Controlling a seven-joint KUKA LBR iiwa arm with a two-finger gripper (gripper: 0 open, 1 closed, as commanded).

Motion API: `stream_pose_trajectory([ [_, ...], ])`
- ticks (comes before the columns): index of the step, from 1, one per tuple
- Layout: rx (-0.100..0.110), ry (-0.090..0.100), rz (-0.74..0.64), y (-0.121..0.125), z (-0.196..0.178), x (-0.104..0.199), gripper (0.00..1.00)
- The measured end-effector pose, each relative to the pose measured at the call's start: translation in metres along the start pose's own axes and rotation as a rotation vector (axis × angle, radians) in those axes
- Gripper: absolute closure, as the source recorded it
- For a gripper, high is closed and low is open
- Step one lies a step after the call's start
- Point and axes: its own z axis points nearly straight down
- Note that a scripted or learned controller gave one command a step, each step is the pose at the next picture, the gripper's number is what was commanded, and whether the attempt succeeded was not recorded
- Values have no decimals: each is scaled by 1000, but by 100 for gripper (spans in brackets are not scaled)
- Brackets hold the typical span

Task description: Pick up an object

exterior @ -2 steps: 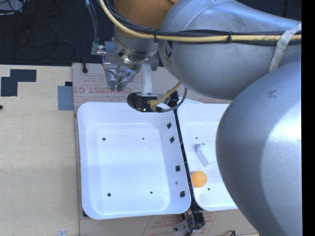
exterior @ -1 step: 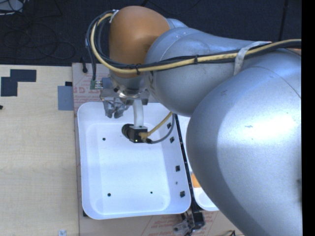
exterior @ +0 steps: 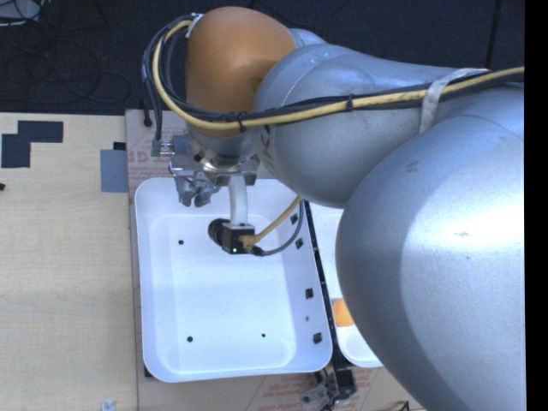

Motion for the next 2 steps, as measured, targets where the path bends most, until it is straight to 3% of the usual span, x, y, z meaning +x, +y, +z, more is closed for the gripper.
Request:
stream_pose_trajectory([
  [1,-10,3,-1,13,-86,0,100],
  [2,6,-3,1,7,45,0,100],
])
